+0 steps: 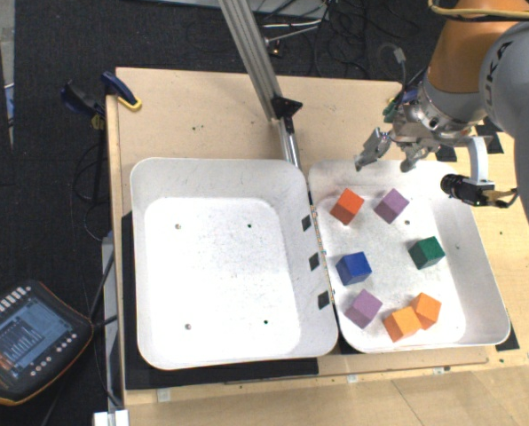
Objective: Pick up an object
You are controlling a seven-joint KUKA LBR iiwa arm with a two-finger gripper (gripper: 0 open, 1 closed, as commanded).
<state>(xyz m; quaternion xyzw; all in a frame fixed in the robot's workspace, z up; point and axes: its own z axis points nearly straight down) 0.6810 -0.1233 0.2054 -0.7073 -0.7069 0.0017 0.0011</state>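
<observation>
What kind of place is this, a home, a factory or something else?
Most likely a robotics lab or test cell. A grey and orange arm hangs its gripper over two white bins on a wooden bench, the right one holding coloured blocks. A teach pendant lies at the lower left, and cables run across the floor.

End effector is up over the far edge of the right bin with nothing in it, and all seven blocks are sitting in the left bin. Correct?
Not quite. The seven blocks, such as the blue block and green block, sit in the right bin, not the left bin, as the camera view shows. The end effector is over the right bin's far edge with nothing in it.
</observation>
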